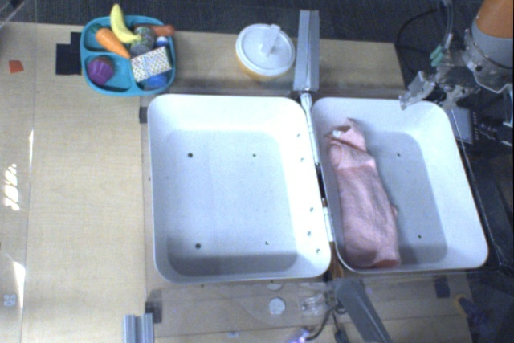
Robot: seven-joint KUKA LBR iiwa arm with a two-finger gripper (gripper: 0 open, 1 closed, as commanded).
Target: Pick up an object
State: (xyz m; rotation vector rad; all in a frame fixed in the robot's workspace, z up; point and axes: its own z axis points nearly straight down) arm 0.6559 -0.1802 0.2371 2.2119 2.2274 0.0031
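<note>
A pink cloth [363,194] lies crumpled lengthwise along the left side of the right bin [450,197], running from near the back wall to the front wall. My gripper [430,91] hangs over the back right corner of that bin, up and to the right of the cloth and well apart from it. The grey arm with its orange band [496,8] comes in from the upper right. Nothing shows in the gripper.
The left bin [233,185] sits beside the right one, with a metal divider post [305,52] behind their seam. On the bench behind are a blue tray of toy food [127,52] and a white lidded cup [265,51]. Cables loop at the top right.
</note>
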